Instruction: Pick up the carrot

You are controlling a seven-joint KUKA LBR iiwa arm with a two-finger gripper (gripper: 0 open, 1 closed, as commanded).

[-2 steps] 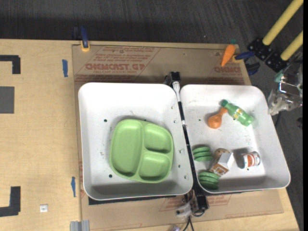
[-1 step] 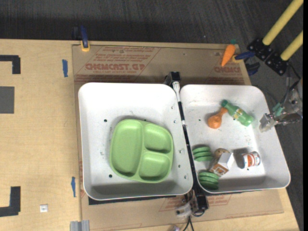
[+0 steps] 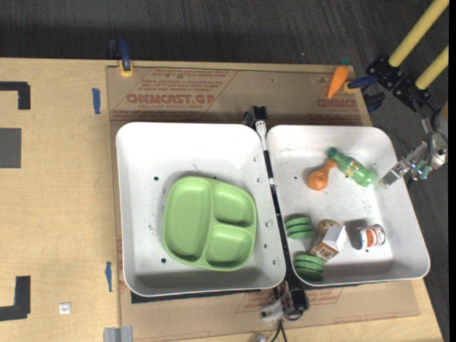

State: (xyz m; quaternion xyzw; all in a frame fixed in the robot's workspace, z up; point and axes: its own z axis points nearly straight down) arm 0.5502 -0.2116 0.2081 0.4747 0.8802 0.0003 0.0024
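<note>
The carrot (image 3: 320, 176) is a small orange piece with a paler stem end. It lies in the upper middle of the right bin (image 3: 399, 266), touching the left end of a green bottle (image 3: 352, 167). My gripper (image 3: 411, 167) hangs at the right bin's right rim, well to the right of the carrot and just past the bottle. Nothing shows between its fingers.
The right bin also holds two green ridged discs (image 3: 299, 226) (image 3: 308, 263), a small carton (image 3: 328, 241) and a red-and-white can (image 3: 369, 236) along its front. A green divided plate (image 3: 209, 221) lies in the left bin (image 3: 135, 191). An orange clamp (image 3: 338, 81) grips the board's back edge.
</note>
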